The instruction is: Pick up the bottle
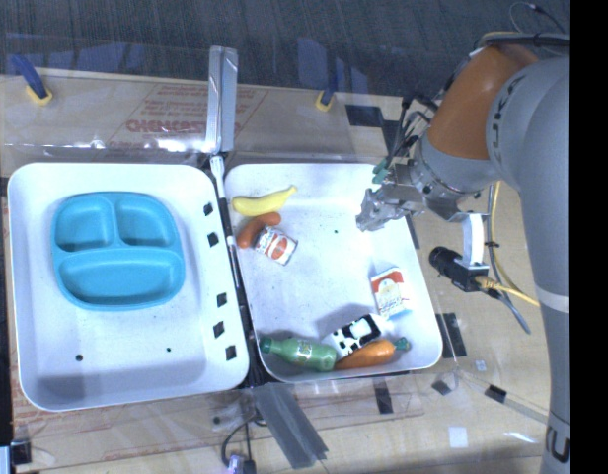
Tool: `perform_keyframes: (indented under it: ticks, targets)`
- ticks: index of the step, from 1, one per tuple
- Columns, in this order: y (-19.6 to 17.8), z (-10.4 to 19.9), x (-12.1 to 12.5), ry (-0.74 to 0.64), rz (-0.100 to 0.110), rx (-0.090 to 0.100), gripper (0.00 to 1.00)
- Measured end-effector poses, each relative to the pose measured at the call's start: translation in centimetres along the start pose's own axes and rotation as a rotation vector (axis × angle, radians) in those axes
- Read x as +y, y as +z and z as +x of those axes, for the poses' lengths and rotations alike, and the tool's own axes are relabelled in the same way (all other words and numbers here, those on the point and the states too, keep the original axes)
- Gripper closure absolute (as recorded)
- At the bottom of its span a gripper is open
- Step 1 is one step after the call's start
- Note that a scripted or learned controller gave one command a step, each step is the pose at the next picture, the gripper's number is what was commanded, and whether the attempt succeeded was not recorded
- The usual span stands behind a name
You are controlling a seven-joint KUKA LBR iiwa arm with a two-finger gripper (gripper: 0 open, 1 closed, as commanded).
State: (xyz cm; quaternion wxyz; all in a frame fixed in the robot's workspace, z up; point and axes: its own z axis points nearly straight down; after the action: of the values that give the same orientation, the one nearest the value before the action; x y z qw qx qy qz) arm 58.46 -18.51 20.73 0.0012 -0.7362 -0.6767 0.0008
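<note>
- Bottle (298,354): green, lying on its side at the near edge of the right bin (324,181), close against the near wall. Long axis runs left to right.
- Jaws (375,215) hover over the far right part of the same bin, well apart from the bottle. Nothing seen between them. Whether they stand open or closed, I cannot tell; the tips are too small and dark against the wrist.
- Risk, crowding: a carrot (368,355) lies just beside the bottle's right end, and a black-and-white toy (354,334) sits just behind that. A descent aimed too far right would likely catch one of these instead, or nudge all three.
- Risk, wall: the bottle sits hard by the near rim. One finger may come down on the rim or wedge between wall and bottle, stopping the close short.
- Risk, roll: round body on its side. A pinch off centre, or along the long axis rather than across it, could squirt the bottle out or spin it along the wall.
- Risk, path: a small red-and-white carton (388,292) lies between the jaws and the target. A low traverse might clip it.
- Banana (264,201), sausage (252,231) and small can (276,248) lie at the far left of the bin, out of the likely route.
- Left bin (28,265) carries a blue divided plate (116,250); no bearing on the pick.
</note>
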Motion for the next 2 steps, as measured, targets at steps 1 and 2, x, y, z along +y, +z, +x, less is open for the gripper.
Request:
perform_keyframes:
  ticks: [1,2]
  targets:
    - [0.0,0.0,0.0,0.0,0.0,0.0,0.0]
    - [3.5,-2.0,-3.6,-0.057,0.0,0.0,0.0]
